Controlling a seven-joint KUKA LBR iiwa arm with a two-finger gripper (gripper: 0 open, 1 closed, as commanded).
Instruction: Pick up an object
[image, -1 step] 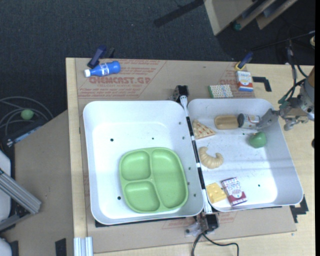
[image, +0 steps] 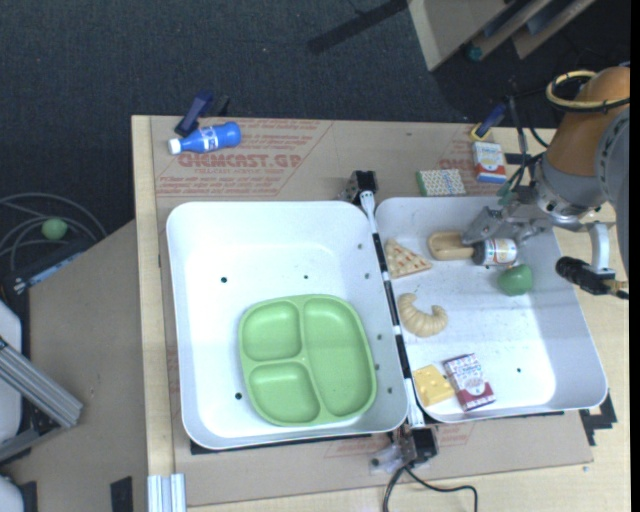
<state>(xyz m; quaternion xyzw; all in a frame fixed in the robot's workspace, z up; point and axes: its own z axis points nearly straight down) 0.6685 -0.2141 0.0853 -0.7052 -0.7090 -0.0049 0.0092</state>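
My gripper (image: 492, 243) hangs low over the back of the right bin (image: 560, 350), reaching in from the right. Its tip sits against the right end of a tan bread roll (image: 448, 245). A green ball (image: 516, 280) lies just to its front right. Also in this bin are a waffle wedge (image: 405, 259), a croissant (image: 424, 316), a yellow cheese block (image: 431, 384) and a red packet (image: 468, 380). Nothing is visibly lifted.
The left bin (image: 200, 260) holds a green divided plate (image: 305, 358). Behind the bins on the bench lie a blue-and-white bottle (image: 205, 137) and small cards (image: 441, 181). A clamp (image: 364, 187) sits where the bins meet.
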